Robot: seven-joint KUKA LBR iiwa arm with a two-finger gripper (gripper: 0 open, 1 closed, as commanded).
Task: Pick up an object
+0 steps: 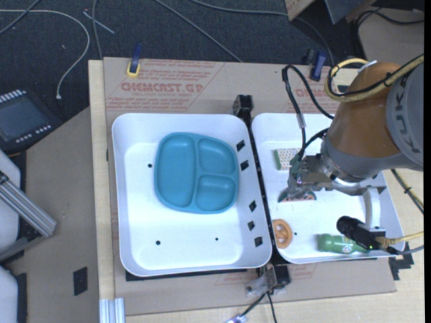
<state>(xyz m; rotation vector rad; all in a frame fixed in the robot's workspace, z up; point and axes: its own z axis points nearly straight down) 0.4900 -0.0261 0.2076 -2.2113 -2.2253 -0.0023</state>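
My gripper (301,188) hangs low over the middle of the right bin (269,136), below the orange wrist. A small dark, multicoloured object (297,195) lies right under it; whether it is gripped I cannot tell. A green bottle (337,243) with a black cap lies near the bin's front right. A brown pretzel-shaped piece (282,233) rests at the front left corner. A small green-and-white patterned item (285,157) lies behind the gripper. A blue divided plate (196,172) sits in the left bin (135,200).
A black divider strip (252,173) with clips runs between the two bins. Cables (296,113) trail from the arm over the back of the right bin. Cardboard (161,83) lines the bench behind the bins.
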